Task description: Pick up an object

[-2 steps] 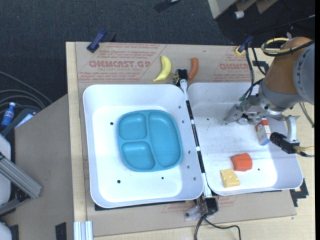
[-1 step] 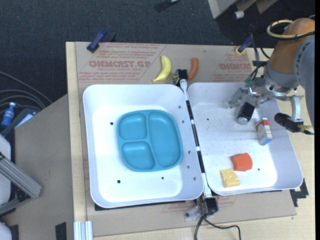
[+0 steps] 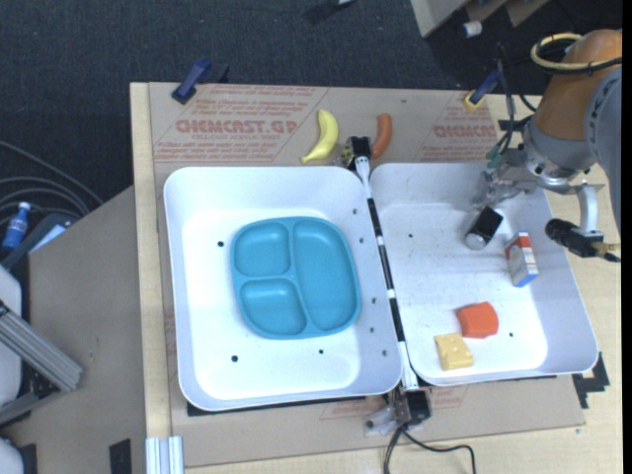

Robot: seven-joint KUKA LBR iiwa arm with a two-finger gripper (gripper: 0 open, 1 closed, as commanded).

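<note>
Overhead, the two-finger gripper (image 3: 491, 194) hangs near the right white bin's (image 3: 563, 354) far edge, just above a black cylinder (image 3: 484, 228); its grip state cannot be told.

The two shallow white plastic bins (image 3: 197, 265) look smooth and faintly glossy, as does the sectioned blue plastic plate (image 3: 295, 276). The printed brown board bench (image 3: 237, 126) looks matt, and the dark carpet floor (image 3: 99, 28) rough.

Blue divided plate (image 3: 294, 276) in white left bin (image 3: 197, 205); orange block (image 3: 478, 320), yellow block (image 3: 454, 352), black cylinder (image 3: 484, 228) in white right bin (image 3: 425, 191).
</note>
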